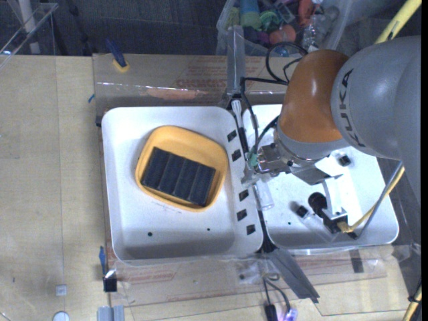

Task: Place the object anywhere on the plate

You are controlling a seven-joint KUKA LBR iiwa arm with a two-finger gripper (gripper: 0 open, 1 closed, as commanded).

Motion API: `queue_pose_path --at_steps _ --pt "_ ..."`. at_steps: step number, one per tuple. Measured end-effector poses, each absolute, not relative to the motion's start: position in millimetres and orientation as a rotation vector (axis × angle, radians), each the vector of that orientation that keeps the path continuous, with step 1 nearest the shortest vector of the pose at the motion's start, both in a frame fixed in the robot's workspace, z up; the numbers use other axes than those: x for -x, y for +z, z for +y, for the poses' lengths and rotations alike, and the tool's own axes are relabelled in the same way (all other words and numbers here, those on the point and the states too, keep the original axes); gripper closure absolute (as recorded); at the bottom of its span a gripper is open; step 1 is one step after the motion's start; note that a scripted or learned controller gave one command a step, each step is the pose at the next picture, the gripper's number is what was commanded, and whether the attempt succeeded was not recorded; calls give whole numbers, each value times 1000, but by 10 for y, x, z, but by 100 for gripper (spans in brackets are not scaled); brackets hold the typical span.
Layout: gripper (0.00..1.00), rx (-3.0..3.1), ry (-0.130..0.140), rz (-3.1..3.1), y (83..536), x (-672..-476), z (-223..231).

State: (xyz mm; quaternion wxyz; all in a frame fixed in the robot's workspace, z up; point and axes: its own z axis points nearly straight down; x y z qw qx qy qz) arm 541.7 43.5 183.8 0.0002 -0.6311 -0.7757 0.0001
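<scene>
A yellow plate (151, 150) with rounded corners lies in the left bin (127, 233), slightly toward its back. A black ribbed rectangular object (180, 176) rests flat on the plate and covers most of its middle. My gripper (261, 191) hangs under the orange-banded wrist over the left edge of the right bin (374, 229), close to the wall between the bins. It is to the right of the plate and apart from the black object. I see nothing held in it.
The grey arm (374, 99) covers much of the right bin. A clear tub of colourful toys (281, 12) stands behind the bins. Black marks (242, 196) run along the dividing wall. Bare white floor surrounds the plate in the left bin.
</scene>
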Motion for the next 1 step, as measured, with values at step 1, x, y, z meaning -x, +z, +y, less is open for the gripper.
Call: queue_pose_path --at_steps 1 --pt "0 1983 0 -2436 1839 -5418 432"
